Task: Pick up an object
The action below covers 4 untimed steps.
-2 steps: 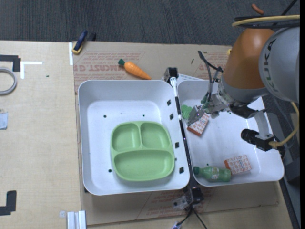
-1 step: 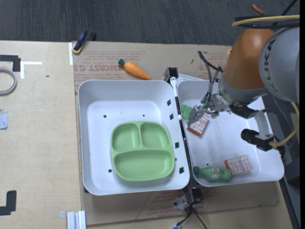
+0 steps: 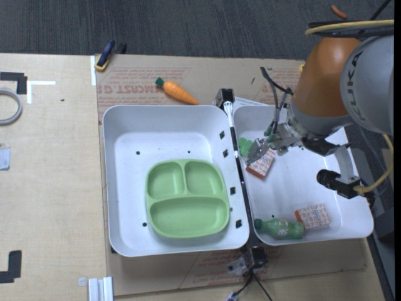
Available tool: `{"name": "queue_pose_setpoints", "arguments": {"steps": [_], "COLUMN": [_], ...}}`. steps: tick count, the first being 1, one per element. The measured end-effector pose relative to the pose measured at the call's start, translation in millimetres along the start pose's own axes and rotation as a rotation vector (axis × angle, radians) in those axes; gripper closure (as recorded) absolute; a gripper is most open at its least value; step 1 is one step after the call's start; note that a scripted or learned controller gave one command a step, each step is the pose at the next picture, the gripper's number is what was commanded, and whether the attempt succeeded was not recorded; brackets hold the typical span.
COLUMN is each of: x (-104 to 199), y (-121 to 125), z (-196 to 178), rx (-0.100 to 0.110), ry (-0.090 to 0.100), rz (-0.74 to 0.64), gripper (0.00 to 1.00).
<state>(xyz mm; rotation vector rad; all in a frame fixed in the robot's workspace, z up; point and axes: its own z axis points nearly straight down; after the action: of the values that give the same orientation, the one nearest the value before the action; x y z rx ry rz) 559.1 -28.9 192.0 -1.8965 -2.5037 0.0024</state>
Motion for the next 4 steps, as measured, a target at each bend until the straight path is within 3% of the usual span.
{"name": "queue_pose_setpoints", "arguments": {"steps": [2, 3, 4], "x": [0.0, -67.7, 1.0], "y": [0.0, -30.9, 20.5], "z": [0.0, 81.2, -0.1], "rx": [0.000, -0.001, -0.001], "ry": [0.000, 0.000, 0.000], "rz": [0.000, -0.019, 0.180], "gripper": [0.00, 0.00, 0.00]}}
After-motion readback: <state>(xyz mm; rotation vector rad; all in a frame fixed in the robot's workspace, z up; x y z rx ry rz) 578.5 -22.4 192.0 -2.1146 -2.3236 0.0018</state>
